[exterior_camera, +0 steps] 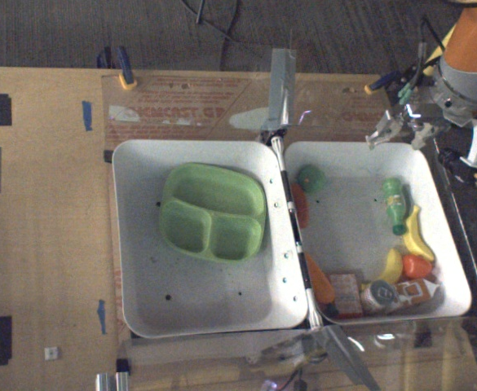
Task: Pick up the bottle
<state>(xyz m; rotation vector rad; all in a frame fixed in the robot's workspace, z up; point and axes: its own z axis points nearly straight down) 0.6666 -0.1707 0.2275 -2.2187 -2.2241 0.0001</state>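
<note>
while the green tray (212, 213) sits alone in the left bin (132, 243), the bottle (394, 204) lies untouched in the right bin (348, 210), just beside a banana (416, 236). the hand (401, 127) hovers spread and unladen over the far rim; this looks like approach. next it needs descent, with open floor left of the bottle.

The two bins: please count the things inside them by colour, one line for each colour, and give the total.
Green: 3 (divided plate, ball, bottle)
Yellow: 2 (banana, small yellow piece)
Orange or red: 4 (items)
Tan or grey: 2 (box, can)
Total: 11
</note>
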